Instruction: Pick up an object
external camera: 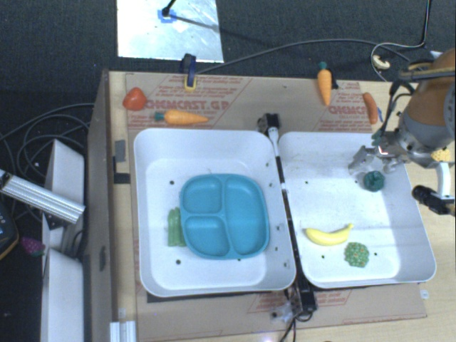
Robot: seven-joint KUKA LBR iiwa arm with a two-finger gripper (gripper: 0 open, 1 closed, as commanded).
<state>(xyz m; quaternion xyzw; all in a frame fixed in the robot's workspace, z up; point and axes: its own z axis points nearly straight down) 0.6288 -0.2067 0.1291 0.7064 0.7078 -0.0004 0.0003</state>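
The green broccoli-like lump (357, 254) lies nearest the camera, at the front of the right bin (406, 266), with the yellow banana (328, 234) just beside it to its upper left. Farther back in that bin sits a small dark teal object (373, 182), and the claw (372, 160) hangs right over it, close above or perhaps touching; whether the claw is apart or together I cannot tell from this slant, and nothing shows as clamped. The left bin (153, 152) holds a blue divided plate (224, 215) with a green piece (174, 227) at its left edge. On the bench (235, 95) behind the bins lie 3 carrots, (185, 118), (325, 85) and (370, 107), and a red-orange tomato-like piece (135, 99).

The step in hand looks like the descent onto a target, most likely the teal object. The next move calls for settling the claw squarely around it, closing, then lifting straight up; being small and rounded, it could easily slip or roll aside
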